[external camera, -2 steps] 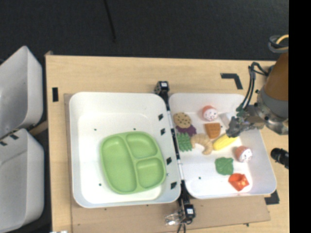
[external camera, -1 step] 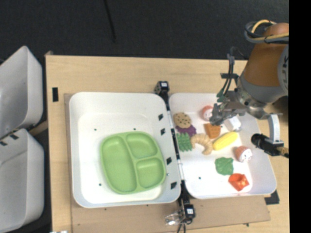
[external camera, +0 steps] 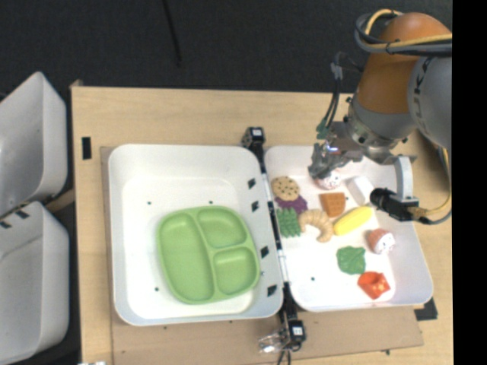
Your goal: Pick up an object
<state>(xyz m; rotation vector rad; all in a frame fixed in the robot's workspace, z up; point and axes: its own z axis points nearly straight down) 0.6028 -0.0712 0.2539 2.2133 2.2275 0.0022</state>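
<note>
My gripper (external camera: 327,166) hangs over the back of the right bin (external camera: 403,287), just above a small white and pink thing (external camera: 329,180). Toy foods lie in that bin: a cookie (external camera: 285,188), a purple piece (external camera: 294,203), a green ridged piece (external camera: 288,222), a tan croissant (external camera: 319,223), an orange block (external camera: 332,203), a yellow lemon-like piece (external camera: 353,220), a white block (external camera: 359,186), a pink and white piece (external camera: 380,240), a green leafy piece (external camera: 351,259) and a red pepper (external camera: 374,284). Nothing is visibly held.
The left bin (external camera: 137,173) holds a green divided plate (external camera: 208,254). A ridge with black clips (external camera: 268,219) separates the two bins. White chairs (external camera: 27,150) stand at the left, off the bench.
</note>
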